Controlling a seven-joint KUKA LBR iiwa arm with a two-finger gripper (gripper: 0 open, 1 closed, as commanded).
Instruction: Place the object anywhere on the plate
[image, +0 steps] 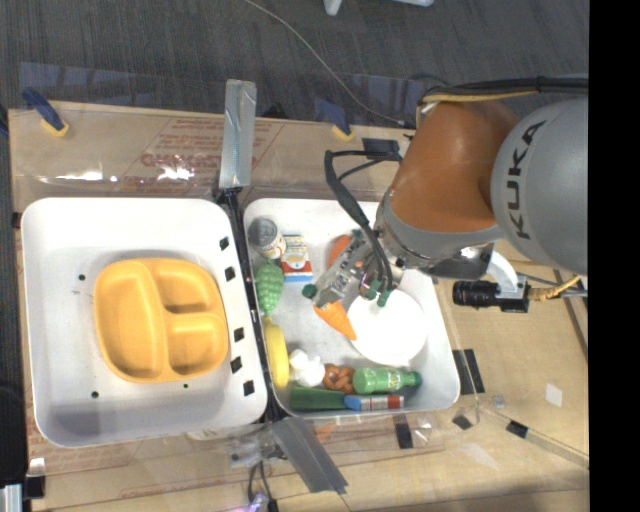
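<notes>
A tabletop covered with taped cardboard and clear plastic film is seen from above, with dark carpet beyond its far edge. Two shallow white bins are set side by side on it.

The plate, a yellow compartment tray, is seen lying in the middle of the left bin. Three compartments are formed in it, one long one on the left and two smaller ones on the right.

An orange carrot-shaped toy is seen in the right bin, just below the end effector. Whether the carrot is touched by the end effector cannot be told, and how far the end effector is open cannot be told either, since its tip is blurred and partly covered by the wrist.

Other items are crowded around it in the right bin. A white round disc is laid just right of the carrot. A green bottle is laid along the near wall, with a brown item beside it on the left. A yellow banana and a green corn-like toy are placed along the left wall. A small metal can and a small red and white carton are placed in the far left corner.

The arm, orange and grey, is reached in from the right above the far part of the right bin.
</notes>
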